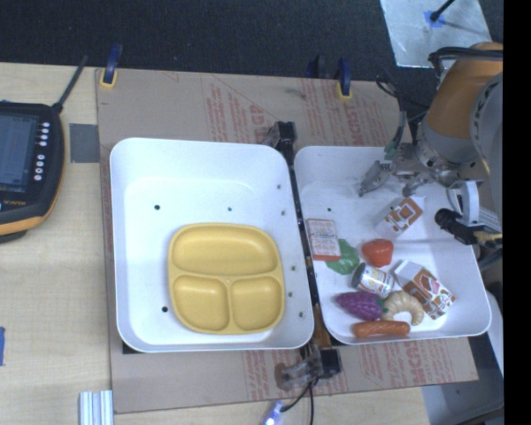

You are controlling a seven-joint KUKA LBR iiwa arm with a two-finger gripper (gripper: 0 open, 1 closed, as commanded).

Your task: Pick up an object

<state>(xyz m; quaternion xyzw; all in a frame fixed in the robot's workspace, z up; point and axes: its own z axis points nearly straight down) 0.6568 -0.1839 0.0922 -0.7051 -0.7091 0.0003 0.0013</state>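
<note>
Nearest the desk's front edge lay the right bin's [478, 321] clutter: a sausage [380, 329] along the bin's front rim, with a purple grape bunch [359, 305] and a pale croissant-like piece [402, 306] just behind it. A small can [373, 279] lay on its side beside a brown-and-white carton [425, 290], and a red tomato-like piece [378, 252] sat just behind the can. A green leaf [343, 259] and a flat packet [322, 237] rested against the bin's left wall. They lay heaped toward the front, probably tipped in loosely as candidates for picking; any of them would serve the task.

In the left bin [137, 237], a yellow divided tray [226, 277] sat toward the front, likely as a place to set things down.

Farther back in the right bin, a second small carton [404, 213] lay alone, apart from the heap. Just behind it, near the bin's far right corner, the gripper [395, 177] hung low over the white floor, its fingers splayed wide with nothing between them. It seemed to touch no object, though its height above the floor was hard to judge. The lone carton lay closest to it and looked the easiest target.

Beyond the bins, the cardboard sheet [203, 104] ran to the desk's far edge, held by blue clamps [111, 64]. A pendant [13, 166] rested at the left edge.
</note>
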